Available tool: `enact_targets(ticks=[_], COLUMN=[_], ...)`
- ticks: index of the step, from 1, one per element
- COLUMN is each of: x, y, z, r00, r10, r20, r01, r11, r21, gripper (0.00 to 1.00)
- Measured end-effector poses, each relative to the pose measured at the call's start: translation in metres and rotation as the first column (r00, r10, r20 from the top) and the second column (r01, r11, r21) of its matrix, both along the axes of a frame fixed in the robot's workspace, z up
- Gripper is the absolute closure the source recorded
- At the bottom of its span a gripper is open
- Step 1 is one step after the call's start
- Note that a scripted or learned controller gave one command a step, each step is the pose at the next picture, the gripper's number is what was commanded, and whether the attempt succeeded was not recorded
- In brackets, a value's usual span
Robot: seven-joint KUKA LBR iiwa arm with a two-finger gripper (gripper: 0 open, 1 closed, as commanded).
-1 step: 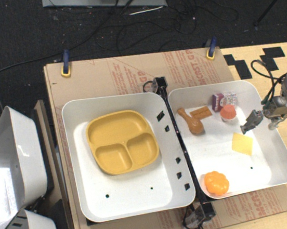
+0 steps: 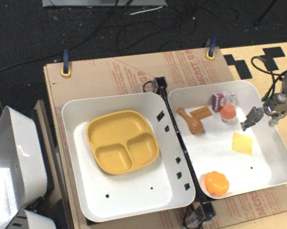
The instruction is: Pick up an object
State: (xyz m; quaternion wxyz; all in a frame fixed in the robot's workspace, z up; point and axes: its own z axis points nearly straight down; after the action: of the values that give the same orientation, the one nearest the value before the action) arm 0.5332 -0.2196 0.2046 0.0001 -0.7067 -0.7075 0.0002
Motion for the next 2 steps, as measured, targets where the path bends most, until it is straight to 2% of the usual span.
enact_targets(ticks=[2], x=[-0.011], y=[0.000], z=[-0.110], r00=[1.000], r10=[-0.002], r20=[-0.004], r01=[0.002], r11=[1.000], r21=[0.002], gripper=[0.00])
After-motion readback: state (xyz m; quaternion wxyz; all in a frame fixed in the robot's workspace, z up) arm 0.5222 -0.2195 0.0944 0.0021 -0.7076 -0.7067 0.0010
